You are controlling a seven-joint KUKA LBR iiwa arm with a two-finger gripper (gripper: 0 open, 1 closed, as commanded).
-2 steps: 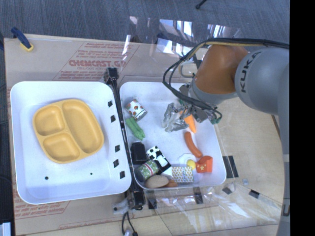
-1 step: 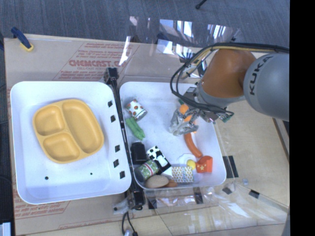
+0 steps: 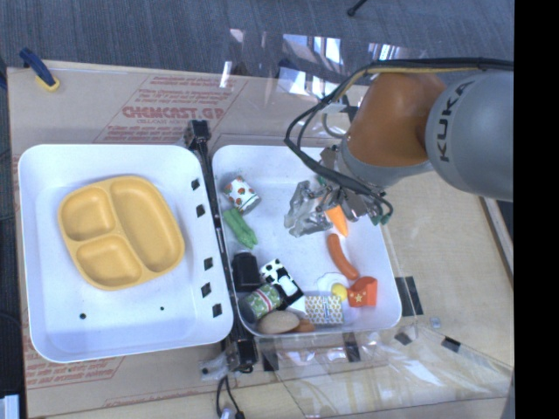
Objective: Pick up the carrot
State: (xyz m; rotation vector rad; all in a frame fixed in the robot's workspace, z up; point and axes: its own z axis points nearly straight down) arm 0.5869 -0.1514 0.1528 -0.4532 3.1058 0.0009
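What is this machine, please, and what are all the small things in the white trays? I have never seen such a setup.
This is a robot arm, the large grey arm with an orange band, reaching in from the right. One camera above the bench looks down at a slant.

At its end is the metal two-finger gripper. A small orange carrot shows right at the fingers, but I cannot tell whether they grip it.

The left white bin holds a yellow plastic plate with three compartments. The right white bin holds toy foods: a reddish sausage, a green pea pod, a small printed can, a black-and-white cow-patterned block, a red carton, and more pieces crowded along its near edge.
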